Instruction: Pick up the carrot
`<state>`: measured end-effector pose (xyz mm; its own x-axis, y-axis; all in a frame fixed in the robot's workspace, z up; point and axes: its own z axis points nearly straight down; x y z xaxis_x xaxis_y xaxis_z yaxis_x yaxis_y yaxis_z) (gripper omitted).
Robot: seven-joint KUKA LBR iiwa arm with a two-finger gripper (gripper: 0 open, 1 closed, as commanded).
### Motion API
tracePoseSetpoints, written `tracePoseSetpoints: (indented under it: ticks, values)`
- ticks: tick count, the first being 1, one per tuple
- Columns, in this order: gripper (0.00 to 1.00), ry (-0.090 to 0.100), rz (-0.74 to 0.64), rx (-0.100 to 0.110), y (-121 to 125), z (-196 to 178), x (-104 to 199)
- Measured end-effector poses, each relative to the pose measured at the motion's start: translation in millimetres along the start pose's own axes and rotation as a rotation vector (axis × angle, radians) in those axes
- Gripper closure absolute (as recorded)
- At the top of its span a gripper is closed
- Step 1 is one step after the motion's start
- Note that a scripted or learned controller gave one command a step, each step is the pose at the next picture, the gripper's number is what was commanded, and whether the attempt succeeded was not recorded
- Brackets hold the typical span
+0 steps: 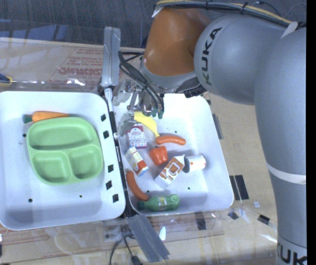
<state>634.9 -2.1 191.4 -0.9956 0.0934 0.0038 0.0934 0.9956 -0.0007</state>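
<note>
My table (47,59) is a flat bench covered with a brown cardboard-like sheet printed in red lettering, under a clear plastic film. Two shallow white plastic bins rest directly on it, side by side and touching along their inner rims. The left white bin (3,164) serves as my landmark. The right white bin (216,173) sits just to its right. Behind the left bin's far right corner, an upright grey metal bar (111,57) stands. Near its front right corner, a grey flat bracket (147,239) lies on the table edge.

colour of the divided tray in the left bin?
Light green divided tray, clearest in the camera view.
</note>
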Motion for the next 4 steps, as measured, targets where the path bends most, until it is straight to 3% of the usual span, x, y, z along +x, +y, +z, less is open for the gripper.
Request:
tracePoseSetpoints:
  ticks: [1, 2, 3, 4]
  values:
    - [0.00, -0.008, -0.257, 0.000, 5, -2, -11]
    - [0.00, -0.008, -0.604, 0.000, 57, -2, -17]
    - [1.00, -0.012, -0.604, 0.001, 57, -13, -18]
    - [1.00, -0.014, -0.727, 0.003, -10, -162, -23]
